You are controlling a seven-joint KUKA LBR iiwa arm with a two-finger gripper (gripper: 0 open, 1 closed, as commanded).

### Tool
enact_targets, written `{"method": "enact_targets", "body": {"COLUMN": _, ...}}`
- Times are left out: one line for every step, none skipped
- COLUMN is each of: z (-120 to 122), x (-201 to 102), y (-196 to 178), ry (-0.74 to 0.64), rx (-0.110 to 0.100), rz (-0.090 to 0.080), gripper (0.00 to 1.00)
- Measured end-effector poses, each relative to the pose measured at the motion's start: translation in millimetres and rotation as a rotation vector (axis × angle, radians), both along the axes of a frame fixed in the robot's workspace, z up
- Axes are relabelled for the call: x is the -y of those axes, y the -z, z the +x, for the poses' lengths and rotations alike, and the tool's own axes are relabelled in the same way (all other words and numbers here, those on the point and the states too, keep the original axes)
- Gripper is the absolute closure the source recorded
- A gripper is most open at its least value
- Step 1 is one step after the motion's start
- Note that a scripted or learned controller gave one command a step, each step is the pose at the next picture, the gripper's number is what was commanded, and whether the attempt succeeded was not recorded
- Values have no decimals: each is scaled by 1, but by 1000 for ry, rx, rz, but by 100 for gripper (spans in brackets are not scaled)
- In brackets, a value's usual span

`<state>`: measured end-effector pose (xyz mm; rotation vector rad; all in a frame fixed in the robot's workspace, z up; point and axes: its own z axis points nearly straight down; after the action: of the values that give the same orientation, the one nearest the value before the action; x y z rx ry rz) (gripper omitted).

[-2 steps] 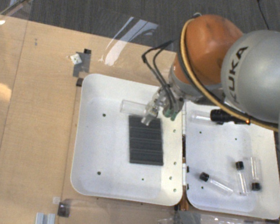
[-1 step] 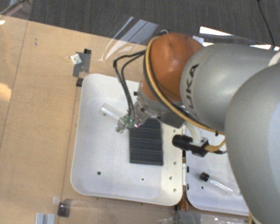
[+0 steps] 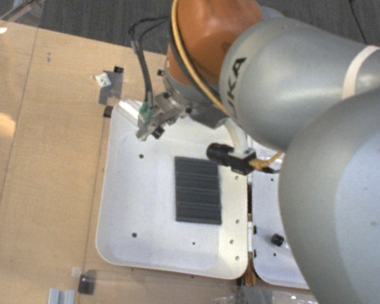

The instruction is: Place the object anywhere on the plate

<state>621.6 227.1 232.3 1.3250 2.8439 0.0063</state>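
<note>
Claw (image 3: 150, 125) hung over the far left corner of the left bin (image 3: 119, 237); whether it was open or held anything I could not tell. The dark ribbed plate (image 3: 198, 190) lay mid-bin, to its right. Carrying seemed the step; next, moving right and nearer over the plate

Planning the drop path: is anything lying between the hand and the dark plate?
Nothing visible. Only bare floor of the left bin separates the hand from the ribbed dark plate, which lies down and right of it.
</note>
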Motion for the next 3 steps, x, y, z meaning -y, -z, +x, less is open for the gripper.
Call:
{"method": "enact_targets", "body": {"z": 7, "x": 2, "y": 96, "ry": 688, "rx": -6, "rz": -1, "gripper": 100}}
{"method": "enact_targets", "body": {"z": 40, "x": 9, "y": 111, "ry": 297, "rx": -35, "rz": -14, "gripper": 100}}
{"method": "enact_targets", "body": {"z": 29, "x": 7, "y": 19, "ry": -196, "rx": 3, "rz": 0, "gripper": 100}}
